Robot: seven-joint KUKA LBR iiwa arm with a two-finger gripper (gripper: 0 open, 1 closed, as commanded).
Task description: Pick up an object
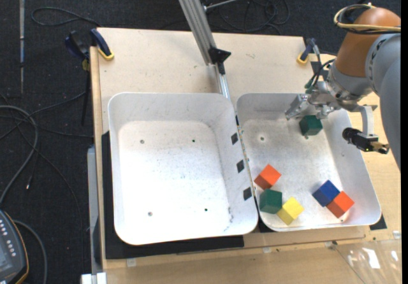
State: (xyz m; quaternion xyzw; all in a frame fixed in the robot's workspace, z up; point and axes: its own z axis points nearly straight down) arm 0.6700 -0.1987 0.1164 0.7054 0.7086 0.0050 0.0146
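The gripper (310,114) is over the far part of the right bin (361,168), and a dark green cube (311,126) sits directly under its fingertips; the cube seems to be between the fingers, clenched there, and raised a little above the bin floor. Nearer to the camera than the gripper and to its left lie an orange cube (268,176), a second green cube (271,201) and a yellow cube (291,210), close together; a blue cube (326,192) touches another orange cube (342,204) almost straight below the gripper in the view. The left bin (121,149) lies well apart, to the left.
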